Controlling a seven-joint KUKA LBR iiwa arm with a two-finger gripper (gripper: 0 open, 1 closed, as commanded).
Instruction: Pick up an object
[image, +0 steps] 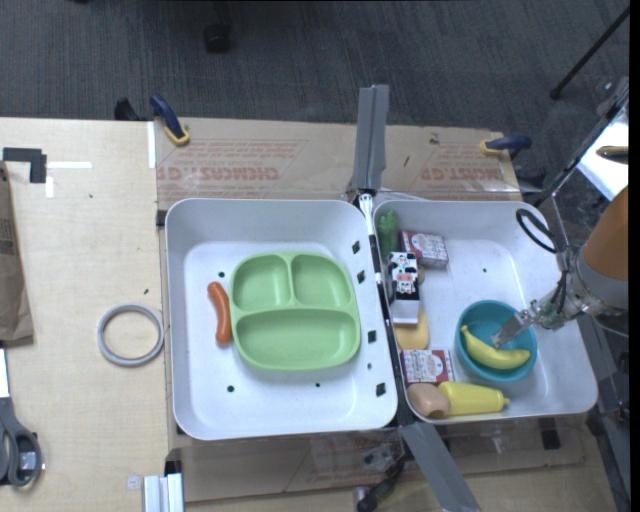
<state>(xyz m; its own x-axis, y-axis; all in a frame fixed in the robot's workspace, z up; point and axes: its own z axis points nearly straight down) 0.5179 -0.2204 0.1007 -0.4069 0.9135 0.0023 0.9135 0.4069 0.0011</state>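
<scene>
The right bin (480, 225) holds a blue bowl (478, 322) with a yellow banana (495, 352) lying in it. My gripper (513, 328) reaches in from the right and hangs over the bowl's right half, just above the banana; whether it touches the banana is unclear. Other objects in this bin are a yellow squash-like toy (472, 398) with a tan piece (428, 400) at the front, a small printed box (424, 365), a cow-patterned carton (403, 275), another box (425, 247) and a green item (387, 225).
The left bin (190, 330) contains a green divided plate (295, 310) and an orange sausage (219, 311) beside it. The two bins' walls meet near the cartons. A grey ring (131, 333) lies on the bench to the left.
</scene>
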